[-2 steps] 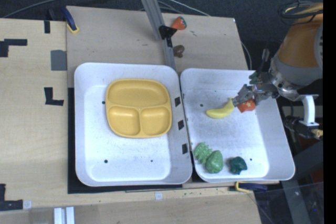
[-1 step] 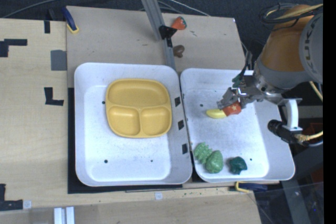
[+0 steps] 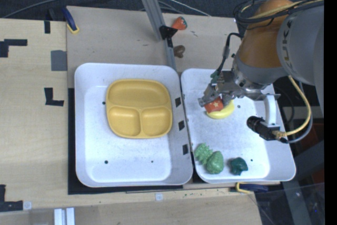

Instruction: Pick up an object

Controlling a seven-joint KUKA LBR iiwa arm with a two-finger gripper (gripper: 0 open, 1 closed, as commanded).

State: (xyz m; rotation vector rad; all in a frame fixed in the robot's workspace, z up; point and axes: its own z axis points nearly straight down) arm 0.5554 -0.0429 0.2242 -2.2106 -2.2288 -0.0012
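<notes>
- I read this as the grasp step: my pincer (image 3: 215,99) is low in the right bin (image 3: 279,163), right over a small red and yellow toy (image 3: 218,108) that lies in the far-left part of that bin.
- The toy sits directly under the pincer's tip and looks to be touching it; the red part is tucked below the dark fingers, while the yellow part pokes out toward the near right.
- I cannot tell whether the pincer is spread or pressed together, since the wrist hides the tips from this slant, so I will not claim a hold on the toy.
- In my judgement the next move calls for a firm close on the toy, then a straight lift; if it stays on the bin floor, the try has failed.
- Other candidates lie near the front edge of the same bin, well apart from the pincer: a light green lumpy piece (image 3: 209,157) and a dark green piece (image 3: 238,165).
- The left bin (image 3: 87,129) carries a yellow divided tray (image 3: 139,108).
</notes>
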